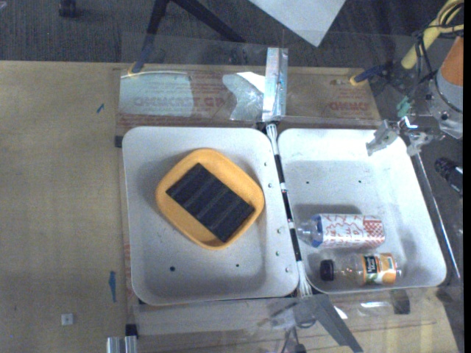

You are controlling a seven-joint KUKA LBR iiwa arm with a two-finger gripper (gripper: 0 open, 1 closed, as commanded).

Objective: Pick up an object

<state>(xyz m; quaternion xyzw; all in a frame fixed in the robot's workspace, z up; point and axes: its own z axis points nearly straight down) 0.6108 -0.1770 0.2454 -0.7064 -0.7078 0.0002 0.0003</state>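
Observation:
In the left bin [147, 271] lies a yellow-orange rounded tray with a black ribbed insert [210, 197], turned at an angle. The right bin [346, 175] holds two bottles on their sides near its front. One is a clear bottle with a red-and-white label [342, 230]. In front of it is a small juice bottle with a black cap and orange label [362, 268]. My gripper [395, 140] hangs over the right bin's far right corner, well away from both bottles. It is open with nothing between its fingers [377, 140].
A divider ridge [283, 197] separates the two bins. Behind them stand a clear panel and a metal post [274, 83]. Cables and arm hardware [441, 87] crowd the upper right. A metal bracket [316, 318] sits below the bins' front edge.

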